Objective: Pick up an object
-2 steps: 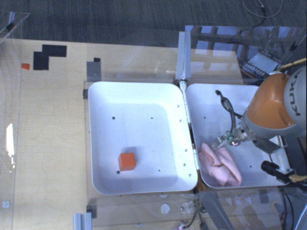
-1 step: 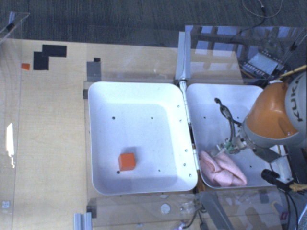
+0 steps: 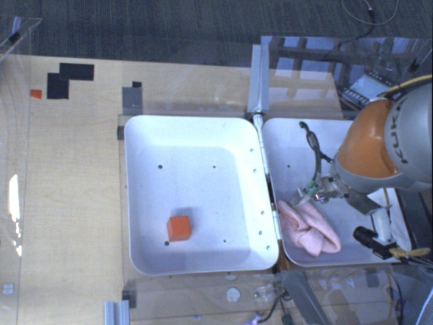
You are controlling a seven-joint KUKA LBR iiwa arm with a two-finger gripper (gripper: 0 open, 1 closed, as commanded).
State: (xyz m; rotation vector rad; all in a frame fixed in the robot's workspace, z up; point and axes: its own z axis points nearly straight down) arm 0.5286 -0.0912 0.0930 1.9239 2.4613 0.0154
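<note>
Broadly, the scene is carried by a pale wooden tabletop (image 3: 67,202), on which two shallow white bins are set side by side. The left bin (image 3: 196,147) lies well away from the claw, on the far side of the divider; the right bin (image 3: 287,144) is the one over which the grey arm (image 3: 379,147), with its orange band, is reaching.

The claw (image 3: 316,189) is seen low in the right bin, just above the upper edge of a pink cloth (image 3: 310,227). Whether the claw is open or closed cannot be told, since its tip is small and partly hidden by the wrist. Nothing can be seen gripped in it, so the cloth is judged not yet picked up.

The pink cloth lies crumpled just below the claw, toward the near wall of the bin, apparently touching or almost touching the tip. It is judged the likeliest object to be taken. A soft, bunched thing of this kind is best gripped at a raised fold near its middle rather than at a thin edge, so that it is not dragged or dropped. A straight descent and a firm closing before any lift would be advised.

A small orange block (image 3: 179,228) rests far off to the claw's left, in the other bin, and is better left alone.
</note>
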